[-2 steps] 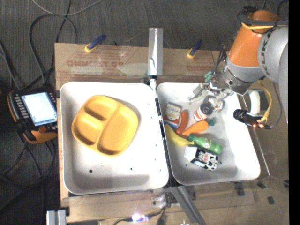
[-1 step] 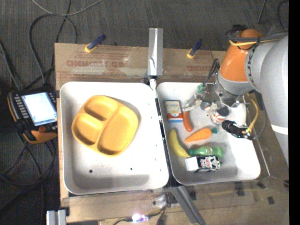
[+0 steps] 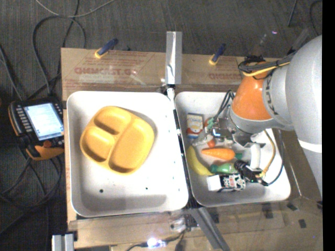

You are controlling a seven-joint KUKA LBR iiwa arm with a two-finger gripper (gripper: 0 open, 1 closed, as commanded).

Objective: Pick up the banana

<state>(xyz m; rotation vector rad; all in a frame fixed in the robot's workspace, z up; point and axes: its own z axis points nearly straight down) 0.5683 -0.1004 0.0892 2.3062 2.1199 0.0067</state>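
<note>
The big grey arm [image 3: 309,93] comes in from the right side. It bends down over the right bin [image 3: 280,192]. It has a bright orange band [image 3: 250,101] just above the wrist. The wrist points down into the bin, and wires hang around it.

The pincer [image 3: 226,129] sits low in the right bin, near the top of the pile of things. I cannot tell how the pincer is set, because the wrist and wires hide it.

The banana [image 3: 197,162] lies in the right bin, close to the bin's left wall. It is yellow, smooth and curved. It lies to the left of and a bit below the pincer.

Just beside the banana lies a carrot [image 3: 220,153]. It is orange and pointed at one end. Below the carrot is a green pepper [image 3: 224,168], shiny and small. Below that lies a small box [image 3: 226,182], white with dark print. Above the banana stands a little carton [image 3: 194,123].

The left bin [image 3: 84,197] is white and smooth with round corners. In it sits a yellow tray [image 3: 118,138] with three shallow parts. Both bins rest on a brown counter [image 3: 104,72].
</note>
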